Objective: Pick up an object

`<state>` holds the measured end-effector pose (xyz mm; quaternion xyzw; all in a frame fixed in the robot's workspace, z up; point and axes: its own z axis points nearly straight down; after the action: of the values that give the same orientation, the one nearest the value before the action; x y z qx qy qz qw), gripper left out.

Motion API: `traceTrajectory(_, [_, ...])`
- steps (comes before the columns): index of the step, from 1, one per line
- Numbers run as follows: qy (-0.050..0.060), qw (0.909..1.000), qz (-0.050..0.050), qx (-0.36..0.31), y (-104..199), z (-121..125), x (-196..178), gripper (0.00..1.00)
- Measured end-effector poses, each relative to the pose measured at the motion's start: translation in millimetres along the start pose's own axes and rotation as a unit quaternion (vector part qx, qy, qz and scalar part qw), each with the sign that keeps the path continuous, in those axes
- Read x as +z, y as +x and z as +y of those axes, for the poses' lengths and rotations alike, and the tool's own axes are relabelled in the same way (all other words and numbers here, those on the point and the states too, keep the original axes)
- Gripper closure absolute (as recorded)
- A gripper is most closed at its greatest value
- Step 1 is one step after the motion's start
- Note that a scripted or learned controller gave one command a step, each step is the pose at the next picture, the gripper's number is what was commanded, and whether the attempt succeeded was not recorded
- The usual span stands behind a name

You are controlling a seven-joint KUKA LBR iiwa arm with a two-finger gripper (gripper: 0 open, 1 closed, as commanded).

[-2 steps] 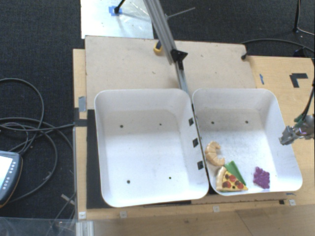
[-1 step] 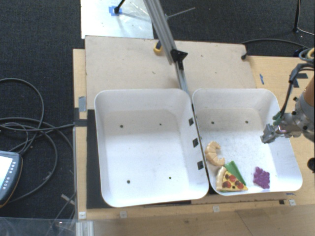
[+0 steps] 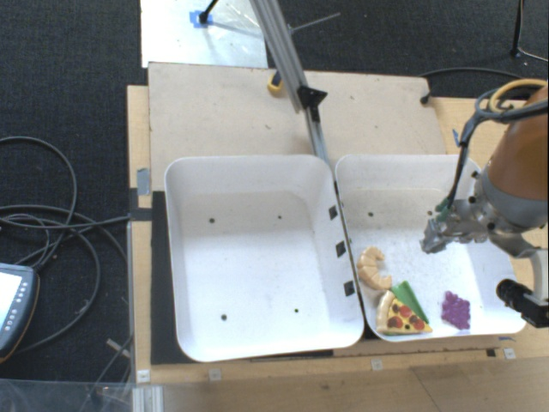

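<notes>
**benchwatcher:** Objects are all sitting in the right bin [image 3: 403,172]: a pale croissant-looking piece [image 3: 373,267] near the divider, a pizza slice toy [image 3: 401,315] at the front edge with a green wedge [image 3: 410,298] right against it, and a purple grape cluster [image 3: 455,310] off to their right. Nothing has been picked, as far as I can see.

**kuka_fan:** Where's the gripper?

**benchwatcher:** The gripper [image 3: 436,237] hangs over the middle of the right bin, apart from every item, nothing between its fingers. Open or closed? Honestly can't tell, too small and blurry. The left bin [image 3: 249,172] isn't involved.

**kuka_fan:** So basically step zero?

**benchwatcher:** I'd say so. Choosing a target, descending, closing and lifting all remain.
</notes>
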<state>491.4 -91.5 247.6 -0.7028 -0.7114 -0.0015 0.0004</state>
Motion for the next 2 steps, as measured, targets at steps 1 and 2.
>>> traceTrajectory(1, [0.0,1.0,0.0,0.0,61,2,11,1.0])
traceTrajectory(2, [0.0,1.0,0.0,0.0,122,12,18,1.0])
